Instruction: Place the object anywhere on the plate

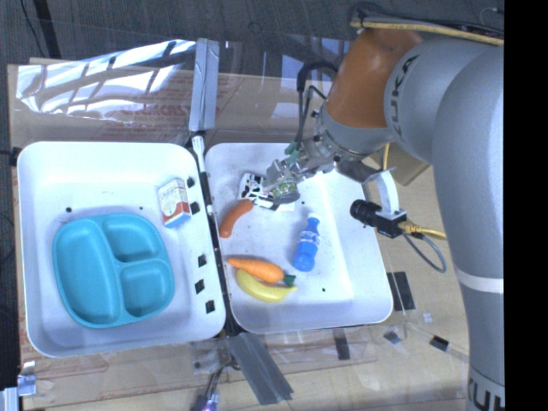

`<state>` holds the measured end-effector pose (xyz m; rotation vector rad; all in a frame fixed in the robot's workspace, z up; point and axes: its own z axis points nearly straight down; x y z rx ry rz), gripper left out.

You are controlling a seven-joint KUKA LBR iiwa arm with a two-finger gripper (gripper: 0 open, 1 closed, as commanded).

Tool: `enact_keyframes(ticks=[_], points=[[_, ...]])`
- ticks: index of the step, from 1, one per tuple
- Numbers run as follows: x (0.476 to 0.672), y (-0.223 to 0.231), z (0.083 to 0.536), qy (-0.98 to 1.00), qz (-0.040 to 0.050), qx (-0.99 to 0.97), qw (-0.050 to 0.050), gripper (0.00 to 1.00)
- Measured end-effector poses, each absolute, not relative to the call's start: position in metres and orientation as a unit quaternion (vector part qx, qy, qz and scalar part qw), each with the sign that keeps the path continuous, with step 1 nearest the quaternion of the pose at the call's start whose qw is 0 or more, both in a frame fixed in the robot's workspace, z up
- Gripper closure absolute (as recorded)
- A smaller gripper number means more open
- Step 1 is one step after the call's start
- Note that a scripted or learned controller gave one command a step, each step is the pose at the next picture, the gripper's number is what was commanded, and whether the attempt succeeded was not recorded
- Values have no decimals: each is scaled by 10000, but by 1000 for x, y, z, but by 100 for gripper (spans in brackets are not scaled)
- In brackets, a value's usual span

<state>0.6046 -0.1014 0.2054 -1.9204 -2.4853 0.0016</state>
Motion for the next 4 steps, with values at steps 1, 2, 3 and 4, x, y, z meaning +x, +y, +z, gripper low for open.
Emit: enact_keyframes(ticks=[1, 2, 3, 4], points=[[588, -28, 191, -8563, 14, -5165, 23, 100], [530, 41, 191, -8672, 11, -4979, 16, 100], [493, 86, 191, -8942, 15, -4476, 23, 100], [507, 135, 185, -9011, 11, -4336, 9, 100]])
